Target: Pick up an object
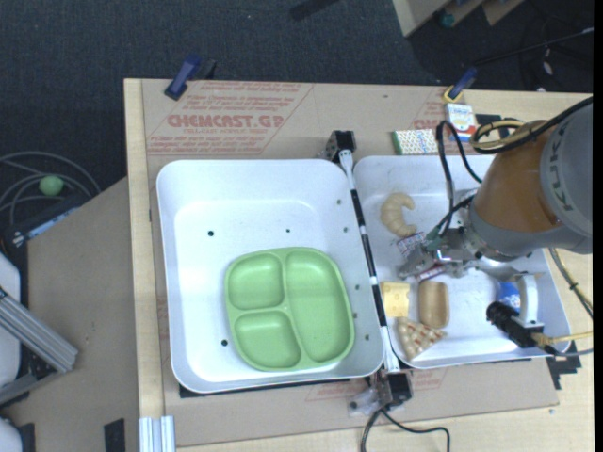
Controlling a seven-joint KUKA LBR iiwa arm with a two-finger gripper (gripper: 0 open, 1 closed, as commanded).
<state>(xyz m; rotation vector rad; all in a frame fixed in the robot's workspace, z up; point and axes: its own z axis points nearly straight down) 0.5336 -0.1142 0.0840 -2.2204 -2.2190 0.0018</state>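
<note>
My gripper (417, 257) reaches in from the right and hangs low over the middle of the right bin (426, 174). Just below it lie a tan bread roll (432, 301) and a yellow block (394, 299). At the bin's front edge sits a wedge-shaped pastry piece (417, 335). A pale croissant (399, 212) lies behind the gripper, toward the bin's far left. Nothing shows between the gripper and these items, and the gripper's tip is too small and cluttered to read.
The left bin (188, 196) holds a green three-compartment plate (285, 306) toward its front. The arm's orange band (516, 186) covers the right bin's far right side. Small cards (415, 140) and cables lie on the bench behind the bins.
</note>
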